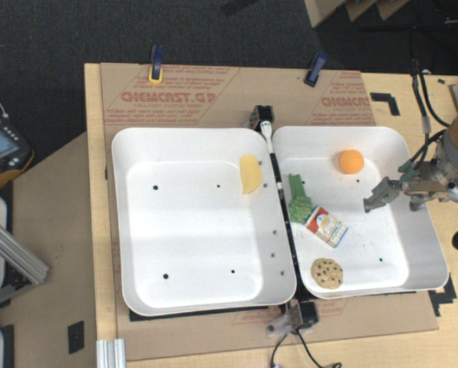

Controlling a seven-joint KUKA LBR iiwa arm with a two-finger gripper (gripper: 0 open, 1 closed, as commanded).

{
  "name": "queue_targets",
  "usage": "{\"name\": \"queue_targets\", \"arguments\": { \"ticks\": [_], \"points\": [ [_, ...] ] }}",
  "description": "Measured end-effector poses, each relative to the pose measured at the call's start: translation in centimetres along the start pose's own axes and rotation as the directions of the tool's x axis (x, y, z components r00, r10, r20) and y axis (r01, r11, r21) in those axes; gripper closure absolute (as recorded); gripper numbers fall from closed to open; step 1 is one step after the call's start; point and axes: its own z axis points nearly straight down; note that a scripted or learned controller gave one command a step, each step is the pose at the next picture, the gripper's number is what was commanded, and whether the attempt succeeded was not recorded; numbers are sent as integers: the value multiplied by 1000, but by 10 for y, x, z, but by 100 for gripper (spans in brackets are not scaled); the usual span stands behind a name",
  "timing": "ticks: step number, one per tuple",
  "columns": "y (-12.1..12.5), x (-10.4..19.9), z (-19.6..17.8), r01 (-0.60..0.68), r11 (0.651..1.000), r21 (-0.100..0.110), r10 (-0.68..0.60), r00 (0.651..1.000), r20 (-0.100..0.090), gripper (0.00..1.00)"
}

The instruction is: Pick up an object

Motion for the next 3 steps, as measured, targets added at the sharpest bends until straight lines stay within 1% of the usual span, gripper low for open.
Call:
{"name": "queue_targets", "arguments": {
  "ticks": [1, 2, 3],
  "points": [
    [-14, -43, -166, -3, 1000, -21, 3, 1000, 9, 0],
    [-14, -40, -166, 0, 1000, -7, 0, 1000, 4, 100],
    [-14, 15, -232, 6, 1000, -10, -6, 1000, 2, 100]
  ]
}}
